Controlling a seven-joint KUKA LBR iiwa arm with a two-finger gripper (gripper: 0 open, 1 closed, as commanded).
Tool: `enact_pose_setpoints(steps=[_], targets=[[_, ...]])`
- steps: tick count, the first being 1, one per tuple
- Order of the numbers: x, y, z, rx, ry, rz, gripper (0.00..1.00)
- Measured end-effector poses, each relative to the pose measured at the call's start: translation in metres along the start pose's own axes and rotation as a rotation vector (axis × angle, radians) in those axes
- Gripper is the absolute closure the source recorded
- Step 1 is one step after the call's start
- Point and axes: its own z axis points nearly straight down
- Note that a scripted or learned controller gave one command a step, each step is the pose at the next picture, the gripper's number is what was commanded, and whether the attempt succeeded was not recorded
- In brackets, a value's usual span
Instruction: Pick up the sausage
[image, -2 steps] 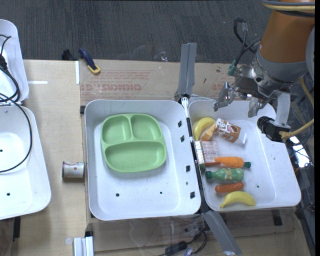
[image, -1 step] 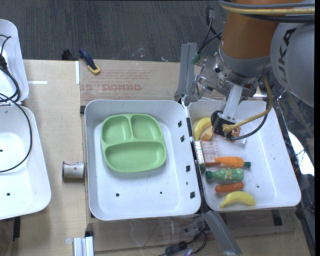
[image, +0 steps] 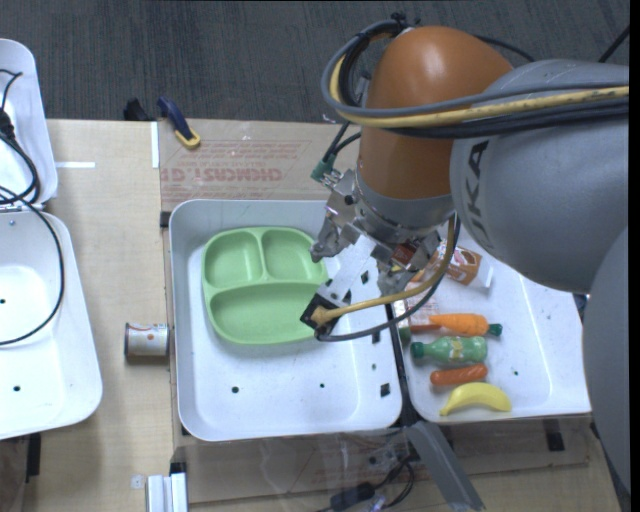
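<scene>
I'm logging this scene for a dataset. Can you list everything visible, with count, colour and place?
Bins: two, white, side by side.
Divided plate: one, green, left bin.
Carrot: one, orange, right bin.
Bottle: one, green, below the carrot.
Sausage: one, orange-red, below the bottle.
Banana: one, yellow, right bin's near edge.
Packet: one, brown and white, right bin, partly hidden.
Arm: one, grey with orange band, entering from the right.
Gripper: one, between the bins.

Bright, even light; soft shadows; focus sharp.
</scene>
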Motion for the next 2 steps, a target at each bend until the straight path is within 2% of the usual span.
enact_pose_setpoints(steps=[1, 2], targets=[[0.067, -0.026, -0.117, -0.002, 0.002, 0.051, 0.0], [0.083, -0.01, 0.004, -0.001, 0.002, 0.372, 0.0]])
